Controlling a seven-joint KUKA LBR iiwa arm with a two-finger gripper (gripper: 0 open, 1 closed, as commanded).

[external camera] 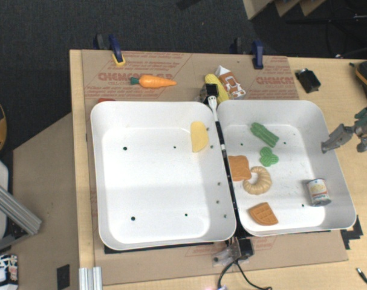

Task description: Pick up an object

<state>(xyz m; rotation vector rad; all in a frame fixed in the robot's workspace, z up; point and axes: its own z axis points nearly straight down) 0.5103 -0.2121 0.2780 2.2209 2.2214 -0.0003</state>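
The right bin [304,116] holds a green pickle-like piece [265,133], a small green lump [268,157], a brown toast slice [239,167], a tan ring-shaped pastry [257,180], a small tin can [318,192] and an orange wedge [263,214]. In the left bin [147,222] a pale yellow piece [199,136] lies by the right wall. My gripper [341,146] hangs over the right bin's right rim, above and right of the can. It is open with nothing between its fingers.
Behind the bins on the board lie a toy carrot [154,81], a yellow banana [213,87] and a small carton [231,83]. Two blue clamps [257,54] hold the board's far edge. A black block [308,80] sits at the back right.
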